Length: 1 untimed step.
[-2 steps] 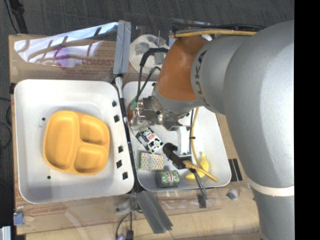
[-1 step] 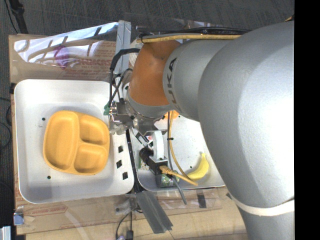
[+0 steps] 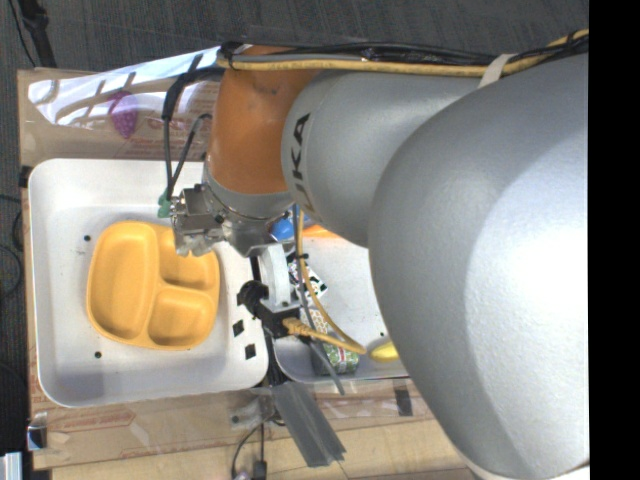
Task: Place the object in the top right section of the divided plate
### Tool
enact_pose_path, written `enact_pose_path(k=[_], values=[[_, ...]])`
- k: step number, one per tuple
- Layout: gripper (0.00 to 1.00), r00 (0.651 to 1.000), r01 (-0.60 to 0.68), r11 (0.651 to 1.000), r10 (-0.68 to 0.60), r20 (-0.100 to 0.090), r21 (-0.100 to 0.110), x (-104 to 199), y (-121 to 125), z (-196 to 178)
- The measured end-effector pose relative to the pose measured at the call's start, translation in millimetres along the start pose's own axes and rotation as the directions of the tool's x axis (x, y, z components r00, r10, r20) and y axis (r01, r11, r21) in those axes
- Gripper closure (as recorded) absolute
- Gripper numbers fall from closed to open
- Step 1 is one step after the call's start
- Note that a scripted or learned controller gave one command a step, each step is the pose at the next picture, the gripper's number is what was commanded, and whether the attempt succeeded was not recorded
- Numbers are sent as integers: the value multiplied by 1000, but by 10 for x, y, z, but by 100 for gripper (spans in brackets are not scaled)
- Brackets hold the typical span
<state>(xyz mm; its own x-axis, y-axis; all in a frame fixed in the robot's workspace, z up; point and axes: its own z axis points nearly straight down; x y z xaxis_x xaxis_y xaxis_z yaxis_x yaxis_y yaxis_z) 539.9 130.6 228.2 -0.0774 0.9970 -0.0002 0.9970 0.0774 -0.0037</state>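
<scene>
The grey arm (image 3: 450, 218) with its orange band (image 3: 250, 128) covers most of the table, reaching in from the right and hiding much of the right bin (image 3: 350, 258), while the left bin (image 3: 60, 348) lies open to view. In the left bin sits the yellow divided plate (image 3: 150, 283), its sections bare as far as can be seen. The wrist hangs over the seam between the two bins, and the pincer (image 3: 195, 230) sits just at the plate's upper right edge; whether it is clenched or released cannot be told, since the wrist housing blocks it. No object can be made out in its grip or on the plate. Small items lie in the right bin near its lower edge, among them something yellow (image 3: 383, 349) and a dark greenish piece (image 3: 335, 360), with a blue bit (image 3: 284, 230) close under the wrist. Judged from this, the step in hand is either the approach to the drop or a carry that cannot be confirmed. The next move calls for centring over the top right section before letting go.
</scene>
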Motion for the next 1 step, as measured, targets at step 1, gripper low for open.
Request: enact_pose_path(k=[1], values=[[0, 1000, 0, 1000, 0, 0, 0, -2, 0, 0]])
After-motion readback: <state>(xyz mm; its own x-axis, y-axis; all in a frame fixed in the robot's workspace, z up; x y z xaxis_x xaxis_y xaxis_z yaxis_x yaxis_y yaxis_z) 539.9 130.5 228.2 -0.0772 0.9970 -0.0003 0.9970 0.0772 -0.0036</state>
